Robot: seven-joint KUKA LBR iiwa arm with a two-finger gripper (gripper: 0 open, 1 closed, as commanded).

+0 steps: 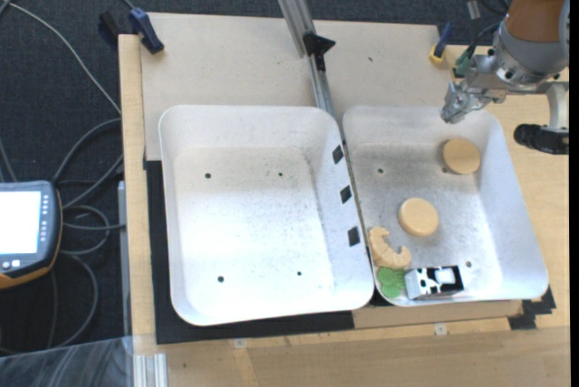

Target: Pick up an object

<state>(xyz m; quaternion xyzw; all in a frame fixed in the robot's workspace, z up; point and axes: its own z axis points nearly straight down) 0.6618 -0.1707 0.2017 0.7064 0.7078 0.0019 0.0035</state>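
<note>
Left bin [181, 141]: it is sitting well off to the far side of my fingers, with nothing for me to take showing in it.

Divider clips [345, 193]: they are lining the wall between the two bins, away from my fingers and out of my way.

Curled tan piece [387, 247]: it is lying in the near corner of the right bin [520, 222], well apart from my fingers, touching a green piece [391, 283] and just beside a black-and-white block [436, 279].

Lower tan disc [419, 217]: it is lying flat in the open middle of the right bin, clear of its neighbours.

Upper tan disc [461, 155]: it is lying nearest to me, just past my fingers toward the bin's middle, apart from the wall.

Fingers [455, 108]: I am hovering over the right bin's far rim; I cannot tell how wide I am standing, and I am not seeing anything between me.

Risk: I am judging that a flat disc could slip out sideways or get pushed along the floor if I come down off-centre, and that descending here could strike the rim.
</note>
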